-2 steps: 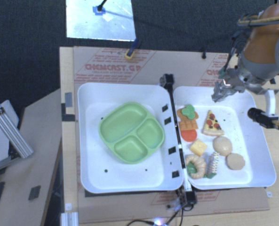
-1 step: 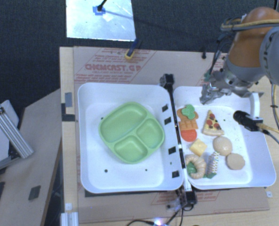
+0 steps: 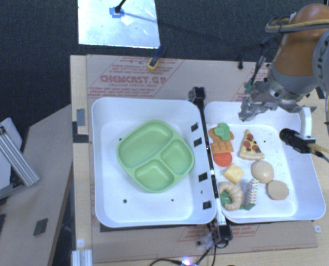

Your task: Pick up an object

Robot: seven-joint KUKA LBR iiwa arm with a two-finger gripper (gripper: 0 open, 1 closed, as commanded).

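Gripper (image 3: 252, 111) hangs over right bin's (image 3: 314, 195) far edge; finger state can't be made out. Pizza slice (image 3: 251, 146) just below it, arm cut off at frame top-right.

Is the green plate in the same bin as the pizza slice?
No, the green plate lies in the left bin, while the pizza slice is in the right bin.

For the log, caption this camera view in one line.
Gripper hovers above right bin's toy food; green plate in left bin.
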